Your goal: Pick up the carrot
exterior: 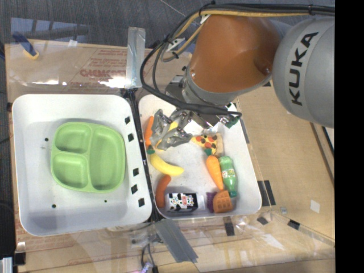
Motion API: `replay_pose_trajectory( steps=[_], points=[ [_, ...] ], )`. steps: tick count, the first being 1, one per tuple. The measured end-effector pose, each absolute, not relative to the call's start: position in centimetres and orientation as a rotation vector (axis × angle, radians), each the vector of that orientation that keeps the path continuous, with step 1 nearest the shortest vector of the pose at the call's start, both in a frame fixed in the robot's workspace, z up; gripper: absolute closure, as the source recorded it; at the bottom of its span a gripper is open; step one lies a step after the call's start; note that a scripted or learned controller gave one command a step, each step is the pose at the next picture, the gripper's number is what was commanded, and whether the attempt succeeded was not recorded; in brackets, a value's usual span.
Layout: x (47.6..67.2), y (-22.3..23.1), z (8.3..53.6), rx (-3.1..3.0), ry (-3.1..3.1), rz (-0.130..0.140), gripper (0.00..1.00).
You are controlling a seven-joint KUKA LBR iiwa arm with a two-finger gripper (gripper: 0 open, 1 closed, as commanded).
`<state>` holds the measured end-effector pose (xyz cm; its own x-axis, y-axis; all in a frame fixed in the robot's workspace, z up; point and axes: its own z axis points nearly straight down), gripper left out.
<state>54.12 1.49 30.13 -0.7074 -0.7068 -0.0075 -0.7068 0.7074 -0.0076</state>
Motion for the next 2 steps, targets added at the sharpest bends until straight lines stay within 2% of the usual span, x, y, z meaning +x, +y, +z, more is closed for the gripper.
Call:
replay_pose_trajectory(
  steps=[1,2],
  points=[
    [56.2,0.1,22.5,-1.111,2.942,0.004,1.0],
    [62.2,-0.6,20.0,-1.146,2.925,0.001,1.0]
  ],
)
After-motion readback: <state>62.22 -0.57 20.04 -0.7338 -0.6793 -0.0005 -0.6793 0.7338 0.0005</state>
